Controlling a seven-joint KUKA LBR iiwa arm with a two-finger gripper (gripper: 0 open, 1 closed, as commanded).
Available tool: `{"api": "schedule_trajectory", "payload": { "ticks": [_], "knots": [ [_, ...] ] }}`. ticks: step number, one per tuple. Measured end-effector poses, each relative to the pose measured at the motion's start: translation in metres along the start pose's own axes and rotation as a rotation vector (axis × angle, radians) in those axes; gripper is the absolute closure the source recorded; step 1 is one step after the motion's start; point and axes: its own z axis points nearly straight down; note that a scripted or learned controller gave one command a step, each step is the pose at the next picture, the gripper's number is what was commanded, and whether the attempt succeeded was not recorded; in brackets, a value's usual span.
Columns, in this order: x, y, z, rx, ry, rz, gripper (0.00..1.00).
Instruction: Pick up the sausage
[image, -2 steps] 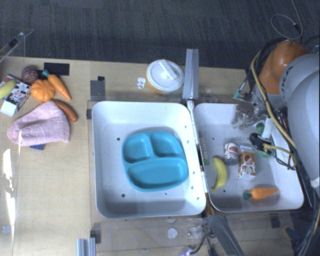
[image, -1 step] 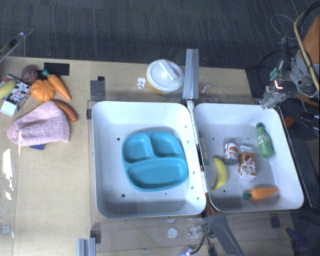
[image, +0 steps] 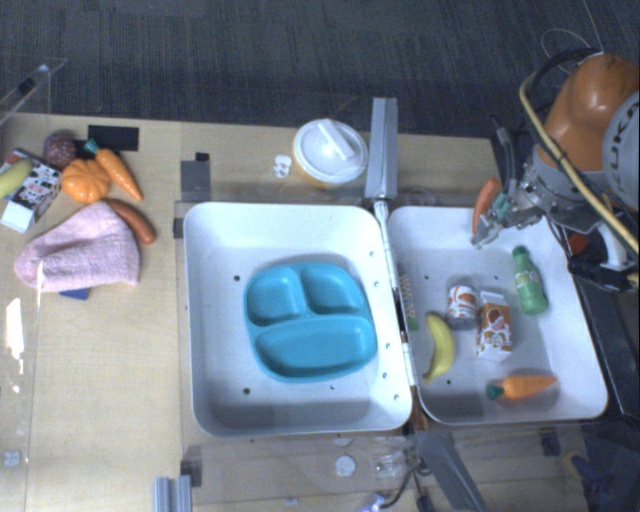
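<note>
A red-orange sausage (image: 484, 200) stands steeply tilted at the back edge of the right bin (image: 570, 300), crossing its rim. My gripper (image: 487, 228) is right beside it, pressed close to the sausage's right side, with its grey tip pointing down and left over the bin's back left corner. The view does not make clear whether the sausage is held. A second reddish-brown sausage-like piece (image: 133, 220) lies on the bench far to the left, next to a pink cloth (image: 80, 250).
The right bin holds a green bottle (image: 529, 280), two small cans (image: 478, 312), a banana (image: 439, 346) and a carrot (image: 522, 386). A blue divided tray (image: 310, 318) sits in the left bin (image: 210, 300). A white lidded bowl (image: 330, 150) stands behind the bins.
</note>
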Motion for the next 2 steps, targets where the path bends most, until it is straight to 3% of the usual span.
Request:
{"api": "schedule_trajectory", "payload": {
  "ticks": [1,2],
  "knots": [
    [0.028,0.024,-0.054,-0.003,-0.002,-0.192,1.0],
    [0.067,0.044,-0.087,-0.003,-0.002,-0.277,1.0]
  ]
}}
